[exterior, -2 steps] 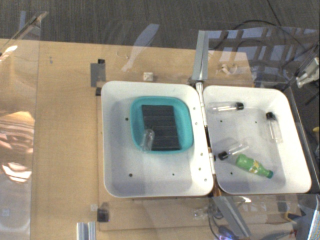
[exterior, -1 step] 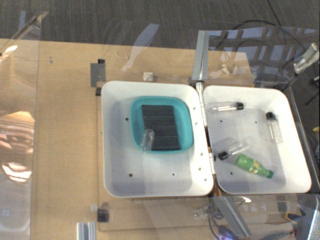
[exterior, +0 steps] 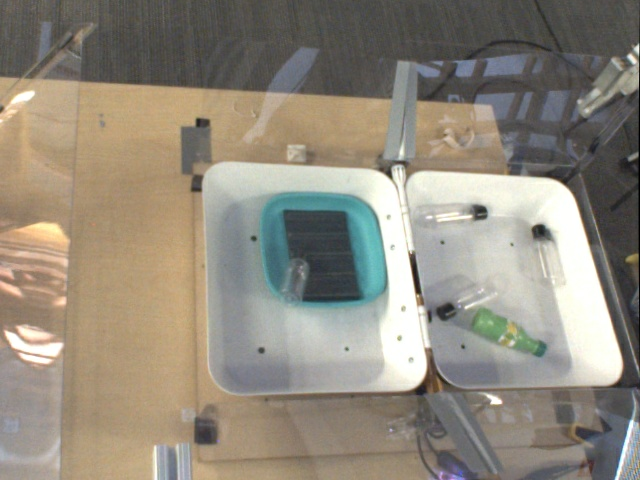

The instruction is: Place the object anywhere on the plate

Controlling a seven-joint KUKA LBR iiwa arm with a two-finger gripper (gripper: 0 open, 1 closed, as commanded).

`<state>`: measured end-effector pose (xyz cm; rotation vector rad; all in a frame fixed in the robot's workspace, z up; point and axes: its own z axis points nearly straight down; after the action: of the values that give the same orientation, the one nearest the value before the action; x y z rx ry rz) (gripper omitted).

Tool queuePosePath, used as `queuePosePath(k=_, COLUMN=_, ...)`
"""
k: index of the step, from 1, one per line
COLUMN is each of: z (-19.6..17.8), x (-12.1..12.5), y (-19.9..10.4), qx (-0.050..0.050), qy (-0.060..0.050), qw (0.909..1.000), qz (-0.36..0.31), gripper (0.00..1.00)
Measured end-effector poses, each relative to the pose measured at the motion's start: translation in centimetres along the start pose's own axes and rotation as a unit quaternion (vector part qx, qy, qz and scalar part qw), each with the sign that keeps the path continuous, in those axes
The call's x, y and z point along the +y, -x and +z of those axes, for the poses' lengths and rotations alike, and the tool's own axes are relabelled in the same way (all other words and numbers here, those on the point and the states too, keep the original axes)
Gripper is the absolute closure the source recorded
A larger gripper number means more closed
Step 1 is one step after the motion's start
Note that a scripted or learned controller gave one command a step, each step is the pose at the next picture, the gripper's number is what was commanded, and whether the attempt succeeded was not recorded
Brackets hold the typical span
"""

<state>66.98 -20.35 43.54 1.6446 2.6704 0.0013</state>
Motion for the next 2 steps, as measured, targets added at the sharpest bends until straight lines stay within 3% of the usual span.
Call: queuePosePath(k=2, z=-0.06, x=-0.05, y=0.04, qx=0.0, qy=0.0, qw=0.9964, qz=0.085, gripper=0.0)
